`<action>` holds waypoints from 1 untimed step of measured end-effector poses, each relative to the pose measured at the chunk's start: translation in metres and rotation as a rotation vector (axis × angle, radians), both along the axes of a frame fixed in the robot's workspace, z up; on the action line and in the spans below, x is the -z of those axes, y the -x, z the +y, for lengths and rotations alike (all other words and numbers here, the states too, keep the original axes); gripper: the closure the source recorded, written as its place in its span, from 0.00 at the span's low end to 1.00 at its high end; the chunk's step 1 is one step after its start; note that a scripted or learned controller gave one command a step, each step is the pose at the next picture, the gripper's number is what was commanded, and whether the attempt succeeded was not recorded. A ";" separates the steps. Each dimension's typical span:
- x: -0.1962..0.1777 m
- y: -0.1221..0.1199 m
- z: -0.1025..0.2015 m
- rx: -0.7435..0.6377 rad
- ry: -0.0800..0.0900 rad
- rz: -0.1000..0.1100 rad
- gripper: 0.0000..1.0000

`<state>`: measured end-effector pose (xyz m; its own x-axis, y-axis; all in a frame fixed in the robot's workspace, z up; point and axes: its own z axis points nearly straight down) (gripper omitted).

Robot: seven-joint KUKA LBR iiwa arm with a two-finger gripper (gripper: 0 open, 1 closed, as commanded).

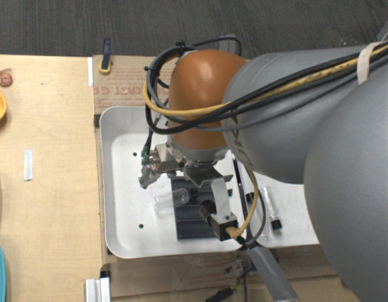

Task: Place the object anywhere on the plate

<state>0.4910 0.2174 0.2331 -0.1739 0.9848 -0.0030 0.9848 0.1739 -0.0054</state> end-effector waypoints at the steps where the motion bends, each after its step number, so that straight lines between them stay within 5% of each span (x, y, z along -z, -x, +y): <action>1: -0.016 -0.034 -0.006 -0.381 -0.003 -0.002 0.00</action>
<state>0.5246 0.2114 0.2487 -0.5278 0.8494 -0.0013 0.8494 0.5278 -0.0028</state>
